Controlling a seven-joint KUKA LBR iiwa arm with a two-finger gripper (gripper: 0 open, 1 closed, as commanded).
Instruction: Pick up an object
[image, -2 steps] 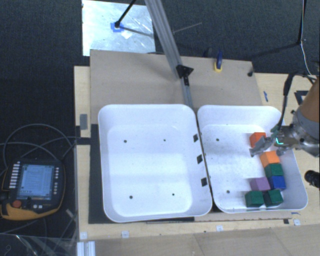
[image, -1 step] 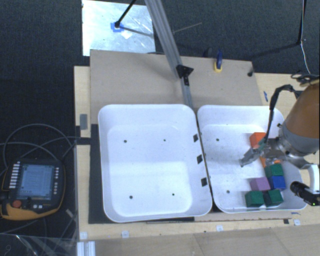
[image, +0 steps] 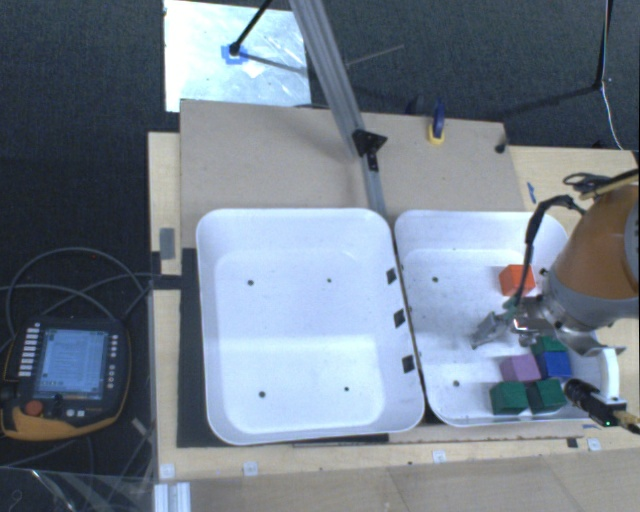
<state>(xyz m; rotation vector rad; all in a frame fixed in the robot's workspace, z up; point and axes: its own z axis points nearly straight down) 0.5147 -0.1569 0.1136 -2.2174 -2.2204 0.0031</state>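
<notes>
In the camera view, the gripper (image: 497, 328) was seen low over the right bin (image: 440, 250) with its fingers spread and nothing between them, while an orange block (image: 514, 277) lay at its one o'clock and purple (image: 519, 368), blue (image: 551, 357) and green blocks (image: 508, 398) were clustered at its five o'clock. For a clean pick, one block would best be straddled squarely before closing, it was judged. The left bin (image: 300, 225) sat on a cardboard-topped bench (image: 270, 150), with a teach pendant (image: 65, 375) at nine o'clock on dark carpet.

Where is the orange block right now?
The orange block lies in the right bin, toward its right side, just above the gripper and apart from the purple block.
</notes>
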